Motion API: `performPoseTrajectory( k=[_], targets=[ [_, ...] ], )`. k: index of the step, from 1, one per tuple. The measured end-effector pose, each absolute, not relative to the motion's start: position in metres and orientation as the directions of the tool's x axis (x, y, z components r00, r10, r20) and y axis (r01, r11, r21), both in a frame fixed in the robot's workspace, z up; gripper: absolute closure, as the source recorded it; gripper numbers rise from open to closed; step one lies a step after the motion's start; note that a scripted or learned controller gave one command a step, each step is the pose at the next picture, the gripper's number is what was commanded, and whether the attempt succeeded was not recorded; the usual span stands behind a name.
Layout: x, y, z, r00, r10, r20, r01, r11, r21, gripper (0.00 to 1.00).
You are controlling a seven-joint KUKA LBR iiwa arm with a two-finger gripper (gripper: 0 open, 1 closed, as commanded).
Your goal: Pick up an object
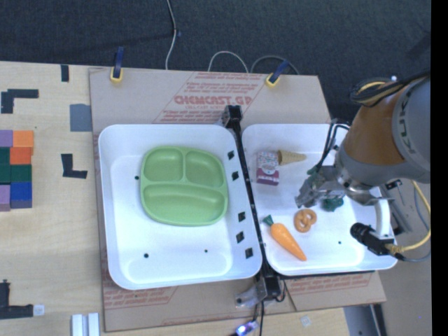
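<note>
Camera view: we see the tool (310, 192) low in the right bin (350, 257), at the right of the frame, just above a pretzel (305, 220). We cannot tell its state. A teal object (333, 203) lies beside it. A carrot (287, 241) lies lower left of the pretzel; a small carton (267, 168) and an ice-cream cone (290, 157) lie higher up. The left bin (126, 257) holds a green divided plate (185, 186).

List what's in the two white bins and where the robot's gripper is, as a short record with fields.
left bin: green divided plate
right bin: carrot, pretzel, small pink carton, ice cream cone, partly hidden green item
gripper: low in the right bin, just above the pretzel, beside the green item
held object: none visible between its fingers
arm: reaches in from the right
</note>
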State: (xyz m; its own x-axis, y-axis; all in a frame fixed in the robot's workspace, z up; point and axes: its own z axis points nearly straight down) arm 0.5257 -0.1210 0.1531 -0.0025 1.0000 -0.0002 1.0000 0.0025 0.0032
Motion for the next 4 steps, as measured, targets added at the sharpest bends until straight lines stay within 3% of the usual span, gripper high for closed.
performPoseTrajectory(
  k=[2,4],
  targets=[
    [0.520,-0.128,0.253,-0.002,1.000,-0.001,1.000,0.002,0.004,1.00],
    [0.553,-0.027,0.240,-0.007,1.000,0.001,1.000,0.007,-0.001,1.00]
  ],
)
